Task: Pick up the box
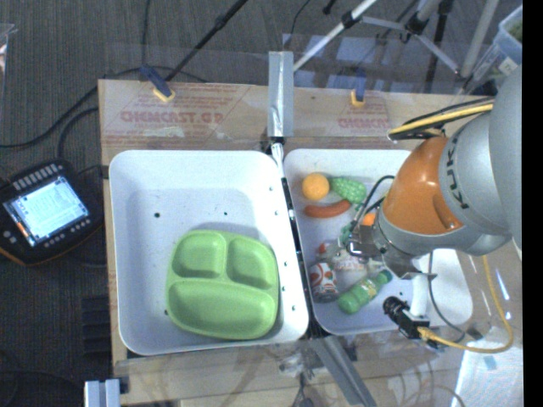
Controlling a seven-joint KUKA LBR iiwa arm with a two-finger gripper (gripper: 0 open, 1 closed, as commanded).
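Arm [458,185] over R bin [297,227], gripper [355,246] amid clutter.

Bright, even overhead light — soft shadows, slightly grainy, mild glare.

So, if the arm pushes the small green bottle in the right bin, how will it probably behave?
The green bottle lies on its side, so it would probably roll instead of sliding. It looks small and plastic, so likely light and stiff. It lies against the red-and-white items, so a push may move them too.

Green divided plate [224,285] in left bin [136,193]; orange ball [316,186] in right bin.
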